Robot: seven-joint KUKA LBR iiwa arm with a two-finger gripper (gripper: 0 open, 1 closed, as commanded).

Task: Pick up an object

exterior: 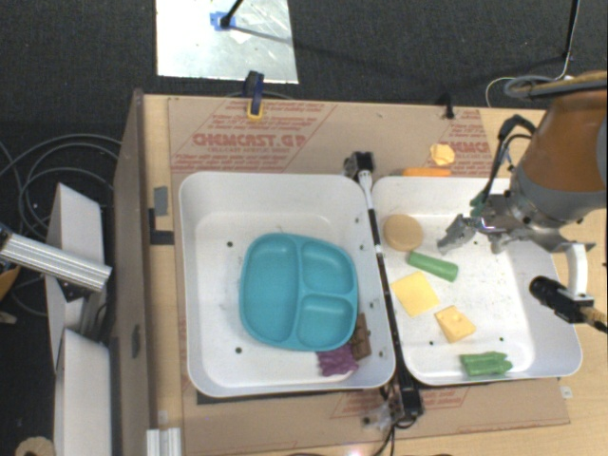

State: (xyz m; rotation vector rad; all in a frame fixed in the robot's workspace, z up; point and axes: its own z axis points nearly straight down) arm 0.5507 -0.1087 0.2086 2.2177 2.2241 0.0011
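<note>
My gripper (pixel 475 237) hangs over the upper middle of the right bin (pixel 551 350), fingers spread, nothing between them. Just left and below it lies a green cylinder (pixel 434 267). A tan round disc (pixel 403 232) sits by the bin's left wall. Lower down are a flat yellow slice (pixel 415 294), a yellow wedge (pixel 455 324) and a green ridged piece (pixel 485 362) near the front wall.
The left bin (pixel 214 255) bears a teal divided plate (pixel 297 291), with a purple piece (pixel 334 361) and a brown piece (pixel 362 340) at its lower right. An orange stick (pixel 427 171) lies on the right bin's back rim, with a yellow item (pixel 442 154) behind it.
</note>
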